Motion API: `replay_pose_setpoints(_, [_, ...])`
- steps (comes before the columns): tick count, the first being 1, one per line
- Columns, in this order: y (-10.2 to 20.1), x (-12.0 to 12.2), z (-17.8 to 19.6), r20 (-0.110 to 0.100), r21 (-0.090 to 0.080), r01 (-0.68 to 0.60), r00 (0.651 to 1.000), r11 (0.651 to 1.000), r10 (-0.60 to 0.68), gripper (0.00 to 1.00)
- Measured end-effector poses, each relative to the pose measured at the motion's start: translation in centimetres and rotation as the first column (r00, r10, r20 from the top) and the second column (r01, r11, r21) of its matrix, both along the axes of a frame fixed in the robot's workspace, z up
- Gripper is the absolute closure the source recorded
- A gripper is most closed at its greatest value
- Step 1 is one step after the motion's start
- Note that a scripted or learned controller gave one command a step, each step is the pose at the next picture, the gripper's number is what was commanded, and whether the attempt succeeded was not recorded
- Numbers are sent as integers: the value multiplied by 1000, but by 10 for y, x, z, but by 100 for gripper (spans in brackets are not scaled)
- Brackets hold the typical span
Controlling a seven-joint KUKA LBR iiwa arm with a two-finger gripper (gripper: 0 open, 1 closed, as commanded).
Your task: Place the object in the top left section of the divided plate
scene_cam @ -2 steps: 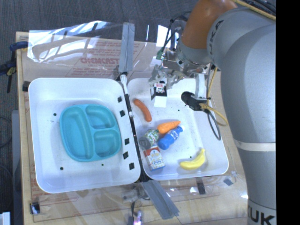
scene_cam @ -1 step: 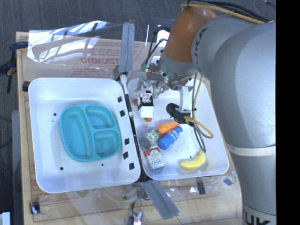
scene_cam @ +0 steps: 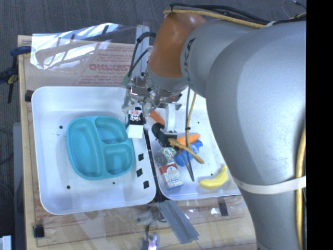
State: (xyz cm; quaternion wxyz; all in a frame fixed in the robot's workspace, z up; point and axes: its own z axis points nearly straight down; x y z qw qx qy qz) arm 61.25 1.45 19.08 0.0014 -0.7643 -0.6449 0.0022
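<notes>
- Gripper (scene_cam: 136, 120): over the bins' shared edge; finger state cannot be told.
- Turquoise divided plastic plate (scene_cam: 100, 146): lower left of gripper.
- Yellow plastic banana (scene_cam: 214, 178): well apart, lower right.

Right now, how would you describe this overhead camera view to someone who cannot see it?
A grey robot arm's gripper hovers between two white bins: the left bin holds a blue divided plate, the right a banana and other small objects.
</notes>
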Motion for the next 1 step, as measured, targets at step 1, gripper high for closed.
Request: replay_pose_setpoints(1, [0, 0, 0, 1, 0, 1, 1000, 1000, -1, 0])
